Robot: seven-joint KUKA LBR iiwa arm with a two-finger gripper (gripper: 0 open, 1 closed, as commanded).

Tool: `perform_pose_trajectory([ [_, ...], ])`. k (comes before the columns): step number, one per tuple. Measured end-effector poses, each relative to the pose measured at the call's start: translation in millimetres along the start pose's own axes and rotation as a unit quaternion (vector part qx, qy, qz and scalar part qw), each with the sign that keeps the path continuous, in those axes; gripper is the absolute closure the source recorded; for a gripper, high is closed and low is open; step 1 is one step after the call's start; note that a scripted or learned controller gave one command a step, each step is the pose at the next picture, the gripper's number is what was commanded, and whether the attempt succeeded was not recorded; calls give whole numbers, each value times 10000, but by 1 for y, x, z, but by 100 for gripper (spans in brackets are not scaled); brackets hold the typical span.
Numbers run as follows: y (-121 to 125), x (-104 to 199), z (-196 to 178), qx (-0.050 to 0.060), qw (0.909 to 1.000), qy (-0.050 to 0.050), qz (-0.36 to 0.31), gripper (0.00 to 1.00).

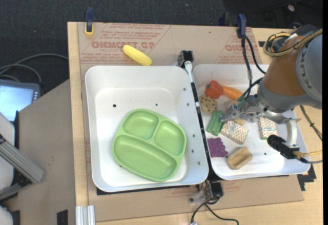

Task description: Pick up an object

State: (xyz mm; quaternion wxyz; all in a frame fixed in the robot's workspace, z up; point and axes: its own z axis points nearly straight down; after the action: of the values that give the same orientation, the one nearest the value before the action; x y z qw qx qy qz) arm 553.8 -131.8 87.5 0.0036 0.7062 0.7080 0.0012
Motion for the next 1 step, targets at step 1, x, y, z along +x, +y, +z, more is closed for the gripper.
perform_pose_trajectory([
  [1, 71, 11, 3, -2, 10000, 8, -11, 0],
])
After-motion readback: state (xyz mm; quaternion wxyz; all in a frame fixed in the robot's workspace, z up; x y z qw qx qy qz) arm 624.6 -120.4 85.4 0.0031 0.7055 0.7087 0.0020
